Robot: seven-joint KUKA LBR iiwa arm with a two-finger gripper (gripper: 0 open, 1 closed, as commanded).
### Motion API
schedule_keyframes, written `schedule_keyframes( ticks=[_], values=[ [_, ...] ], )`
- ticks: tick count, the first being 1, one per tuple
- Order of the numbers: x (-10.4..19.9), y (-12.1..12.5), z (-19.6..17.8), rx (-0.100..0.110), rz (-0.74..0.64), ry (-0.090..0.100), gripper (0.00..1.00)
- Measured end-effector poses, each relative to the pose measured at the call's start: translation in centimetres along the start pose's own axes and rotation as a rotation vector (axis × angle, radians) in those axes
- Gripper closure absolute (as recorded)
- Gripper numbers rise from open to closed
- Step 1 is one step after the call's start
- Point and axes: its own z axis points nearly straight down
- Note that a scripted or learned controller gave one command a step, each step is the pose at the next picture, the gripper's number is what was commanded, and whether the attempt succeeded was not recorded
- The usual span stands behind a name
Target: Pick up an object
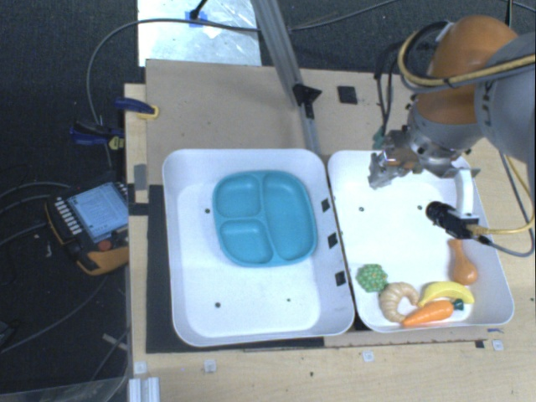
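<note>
The gripper (387, 171) hangs over the far left corner of the right bin (394, 224), and from where I stand I cannot tell its state. Nothing is visibly held there. The toy food lies well apart from it, along the near edge of the same bin: a green broccoli (371, 276), just beside it a croissant (397, 300), then a carrot (428, 313) and a banana (446, 291), touching each other. A brown pear-like piece (461, 263) lies a little farther back. The left bin (188, 249) holds a blue divided plate (265, 217).
</note>
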Motion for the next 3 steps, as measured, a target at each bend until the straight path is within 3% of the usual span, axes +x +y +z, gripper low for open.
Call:
schedule_keyframes(
  ticks=[3],
  values=[
    [13.4,-6.3,0.0,0.002,-0.001,0.000,1.00]
  ],
)
